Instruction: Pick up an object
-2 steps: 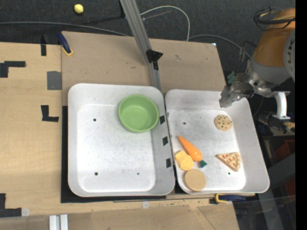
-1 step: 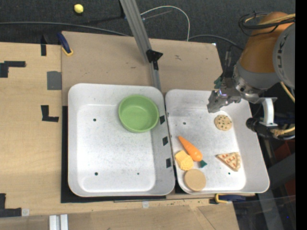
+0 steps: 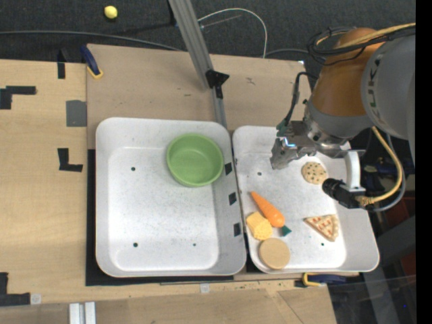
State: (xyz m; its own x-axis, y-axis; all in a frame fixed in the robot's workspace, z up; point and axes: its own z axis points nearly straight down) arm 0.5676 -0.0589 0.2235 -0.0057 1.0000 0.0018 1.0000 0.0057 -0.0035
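Note:
The gripper (image 3: 283,155) hangs over the back part of the right bin (image 3: 358,255), below the grey and orange arm. Nothing shows between its dark fingers. A cookie (image 3: 312,173) lies just right of it. In front of it lie an orange carrot (image 3: 268,209), a yellow cracker (image 3: 259,226), a round tan biscuit (image 3: 274,253) and a pizza slice (image 3: 322,226). A green bowl (image 3: 194,159) stands at the back right of the left bin (image 3: 121,201).
A grey pole (image 3: 192,36) slants down to the bins' back edge between them. Cables (image 3: 378,187) loop at the arm's right side. A small yellow ball (image 3: 111,11) lies on the dark floor far back left.

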